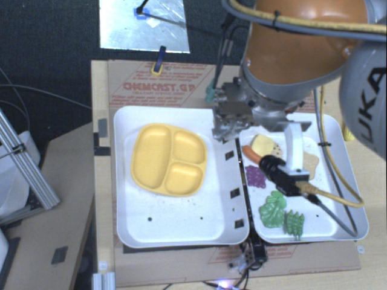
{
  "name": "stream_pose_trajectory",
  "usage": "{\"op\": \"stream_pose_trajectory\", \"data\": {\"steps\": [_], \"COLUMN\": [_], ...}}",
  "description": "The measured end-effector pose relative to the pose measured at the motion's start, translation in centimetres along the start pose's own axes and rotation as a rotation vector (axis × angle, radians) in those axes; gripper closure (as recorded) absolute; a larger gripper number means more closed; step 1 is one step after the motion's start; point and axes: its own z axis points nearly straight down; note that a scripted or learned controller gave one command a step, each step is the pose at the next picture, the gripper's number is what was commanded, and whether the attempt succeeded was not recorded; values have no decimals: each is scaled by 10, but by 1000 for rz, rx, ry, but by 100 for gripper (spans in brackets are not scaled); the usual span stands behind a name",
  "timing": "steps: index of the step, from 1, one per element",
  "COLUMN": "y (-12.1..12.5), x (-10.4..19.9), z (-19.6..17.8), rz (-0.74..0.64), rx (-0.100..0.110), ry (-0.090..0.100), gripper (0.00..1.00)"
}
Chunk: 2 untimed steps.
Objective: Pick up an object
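— Where is the gripper (225, 132)?

— Low over the far corner of the right bin (338, 222), close to the divider, under the orange band (302, 29). Whether it is open or closed, I cannot tell.

— And the objects?

— In the right bin: a carrot (250, 154), purple grapes (255, 176), a green leaf (273, 209), a yellow cheese wedge (263, 145). The left bin (175, 222) bears a yellow divided plate (169, 159).

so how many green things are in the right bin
2: a green leafy lettuce piece near the right bin's front edge, and a darker green ridged piece just right of it. The arm may hide others farther back.
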Motion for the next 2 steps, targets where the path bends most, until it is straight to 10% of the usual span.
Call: {"op": "stream_pose_trajectory", "data": {"steps": [2], "y": [1], "x": [0], "z": [-21], "rz": [-12], "rx": [-4], "ry": [0], "gripper": [100]}}
